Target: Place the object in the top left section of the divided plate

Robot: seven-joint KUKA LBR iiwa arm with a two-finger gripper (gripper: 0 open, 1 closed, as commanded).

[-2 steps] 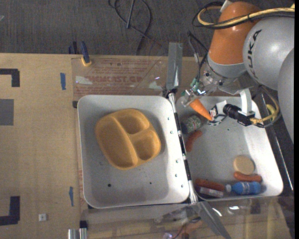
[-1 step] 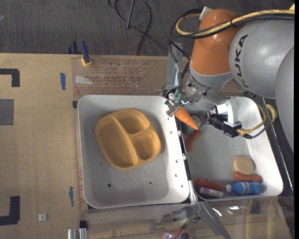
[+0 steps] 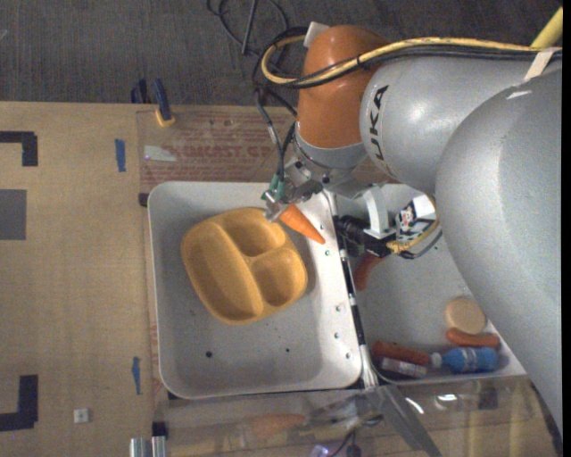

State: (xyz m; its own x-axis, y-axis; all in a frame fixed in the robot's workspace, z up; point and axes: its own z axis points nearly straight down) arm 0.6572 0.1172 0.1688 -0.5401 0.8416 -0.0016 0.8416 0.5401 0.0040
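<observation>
The gripper (image 3: pixel 278 203) pinches the blunt end of a tapered orange carrot (image 3: pixel 303 224) just beside the divided plate (image 3: pixel 244 265), a smooth, rounded yellow plastic dish lying in the left white bin (image 3: pixel 259 357).

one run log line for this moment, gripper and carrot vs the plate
gripper: at upper right rim of divided plate | carrot: at gripper tip, beside plate rim, not in a section | left bin: holds plate

A robotics lab: taped plywood bench (image 3: pixel 71 268), white bins (image 3: pixel 169 294), loose cables (image 3: pixel 236 27).
</observation>
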